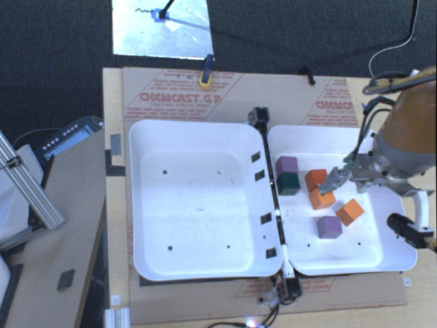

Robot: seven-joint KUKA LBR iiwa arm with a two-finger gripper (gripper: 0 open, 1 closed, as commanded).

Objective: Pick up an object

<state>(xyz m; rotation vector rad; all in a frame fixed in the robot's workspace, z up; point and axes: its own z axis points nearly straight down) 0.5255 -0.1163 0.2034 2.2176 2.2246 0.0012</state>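
Observation:
The right bin [369, 258] holds several small blocks. A purple block [287, 164] and a dark green block [288, 182] sit near its left wall. Two orange blocks [315, 179] [321, 199] lie close together in the middle. A third orange block [350, 211] and another purple block [329, 227] lie nearer the front. My gripper [334, 181] reaches in from the right and hangs low, just right of the two middle orange blocks, close to them or touching them.
The left bin [147, 203] stands beside the right one, with a black-clipped divider [271, 197] between them. The grey and orange arm [410, 128] covers the right bin's far right corner. A black part [406, 229] juts over that bin's right rim.

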